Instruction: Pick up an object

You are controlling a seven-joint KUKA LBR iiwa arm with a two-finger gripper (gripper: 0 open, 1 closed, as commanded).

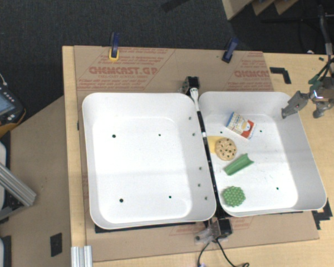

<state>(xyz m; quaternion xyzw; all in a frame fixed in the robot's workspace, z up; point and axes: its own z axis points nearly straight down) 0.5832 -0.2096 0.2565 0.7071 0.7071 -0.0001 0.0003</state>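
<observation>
One green stick, slanting up-right.

Four items are crowding the right bin along its left wall: carton, cookie, green block, green ball; its right half is lying open.

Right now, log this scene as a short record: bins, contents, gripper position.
left bin: white, shallow
right bin: white, holds four items toward its left half
carton: small, blue, white and red, farthest back
cookie: round, speckled, over a yellow piece, near the divider
green stick: tilted, just in front of the cookie
green ball: bumpy, nearest the front edge
gripper: at the right bin's back right corner, holding nothing visible
</observation>
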